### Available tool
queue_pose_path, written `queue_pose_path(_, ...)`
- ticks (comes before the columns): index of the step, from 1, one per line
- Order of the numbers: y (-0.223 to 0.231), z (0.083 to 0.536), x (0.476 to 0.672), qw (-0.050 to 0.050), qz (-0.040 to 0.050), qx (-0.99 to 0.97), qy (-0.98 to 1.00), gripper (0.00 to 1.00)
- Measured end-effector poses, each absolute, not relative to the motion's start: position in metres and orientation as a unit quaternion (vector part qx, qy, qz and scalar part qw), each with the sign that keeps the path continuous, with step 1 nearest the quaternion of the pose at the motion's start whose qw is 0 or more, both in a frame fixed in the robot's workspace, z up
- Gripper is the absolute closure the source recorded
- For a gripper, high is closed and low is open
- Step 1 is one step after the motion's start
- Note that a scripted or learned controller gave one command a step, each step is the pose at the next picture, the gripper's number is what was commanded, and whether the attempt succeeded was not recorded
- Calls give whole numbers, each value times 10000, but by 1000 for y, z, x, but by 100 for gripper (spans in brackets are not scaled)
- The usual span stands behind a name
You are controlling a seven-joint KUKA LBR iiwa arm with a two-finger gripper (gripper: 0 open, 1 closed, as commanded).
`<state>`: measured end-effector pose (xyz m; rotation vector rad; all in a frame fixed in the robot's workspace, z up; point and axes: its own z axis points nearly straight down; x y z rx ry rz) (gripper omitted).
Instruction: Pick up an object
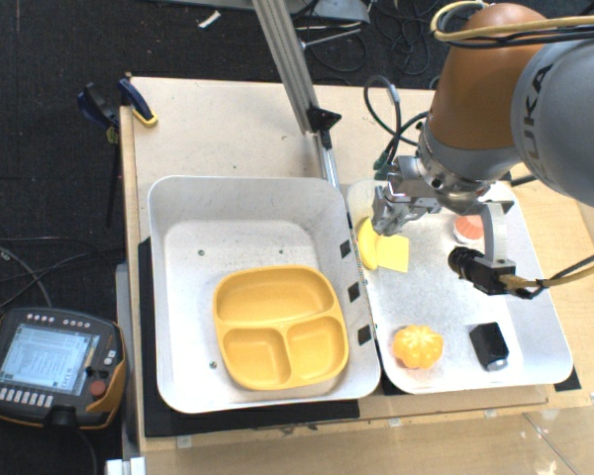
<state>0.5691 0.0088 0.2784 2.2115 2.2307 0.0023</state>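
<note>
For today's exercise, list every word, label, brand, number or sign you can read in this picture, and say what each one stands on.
"KU": dark letters running down the grey robot arm, cut off by the picture's edge.
Grey handheld control pendant at lower left: its lit screen shows content too small to read.
Nothing else legible.

Wooden bench (218,132) bears two white bins (178,265)

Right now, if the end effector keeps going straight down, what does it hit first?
Most likely the yellow block, which lies directly below the end effector near the right bin's left wall. Depth is hard to judge from this slanted view.
</note>
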Motion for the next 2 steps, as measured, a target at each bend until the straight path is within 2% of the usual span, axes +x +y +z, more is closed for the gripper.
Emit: queue_pose_path(2,96,271,599,7,8,7046,7096,100)
